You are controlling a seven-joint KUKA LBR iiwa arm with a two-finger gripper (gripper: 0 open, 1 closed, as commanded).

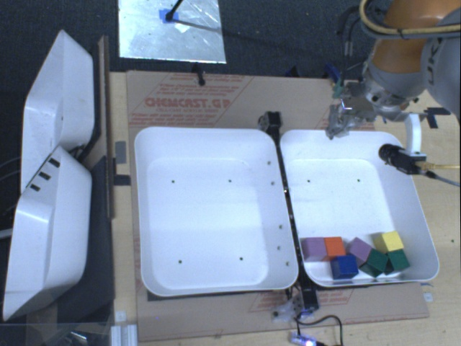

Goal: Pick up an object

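Down in the near corner of the right bin (403, 193) sits the whole cluster of blocks, packed tight against the bin's front wall. From the left: a pale purple block (314, 248), an orange block (334, 246) touching it, a blue block (344, 266) just in front of the orange one, then a second purple block (359, 250) tilted on a diagonal. Beside that, a dark green block (374, 264), another green block (397, 262) at the far right, and a yellow block (392, 241) sitting just behind the two greens. All of them are huddled together, touching or nearly so.

The gripper (337, 128) hangs at the far rim of that same bin, well apart from the blocks, right at the opposite end. Whether its jaws are open or closed, I cannot tell; they are small and blurred against the rim. Nothing shows between them.

Above it, the grey arm (439, 63) with its orange band (421, 2) comes in from the upper right. The left bin (151, 193) lies alongside, the two touching along a dark centre seam. Both rest on the tan surface (202, 96).
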